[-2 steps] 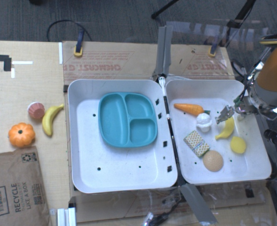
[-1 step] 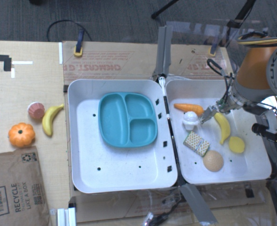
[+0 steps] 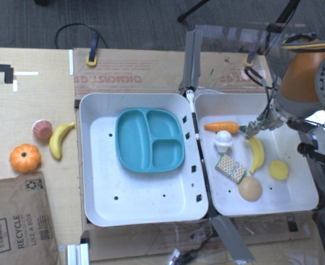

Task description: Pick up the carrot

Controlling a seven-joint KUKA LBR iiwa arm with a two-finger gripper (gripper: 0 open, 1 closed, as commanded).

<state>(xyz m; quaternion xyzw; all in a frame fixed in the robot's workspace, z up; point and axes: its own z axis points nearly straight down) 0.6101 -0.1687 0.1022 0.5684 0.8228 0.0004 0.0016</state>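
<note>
Two white bins side by side: the left bin [image 3: 96,164] carries the teal divided plate [image 3: 150,139], the right bin [image 3: 303,203] is the busy one. The arm [image 3: 303,76] leans in from the right, and the gripper [image 3: 255,129] is low over the right bin's upper part, just beside the stalk end of the carrot [image 3: 221,127], which lies flat near the top left corner, orange tip toward the divider. This looks like the approach, grasp not yet made. The next move needs a short shift left onto the carrot's body, avoiding the banana [image 3: 256,154] just below and the small white object [image 3: 223,140] under the carrot. The fingertips are too small and dark to read: spread or pinched, I cannot tell, and nothing visibly sits between them.
</note>
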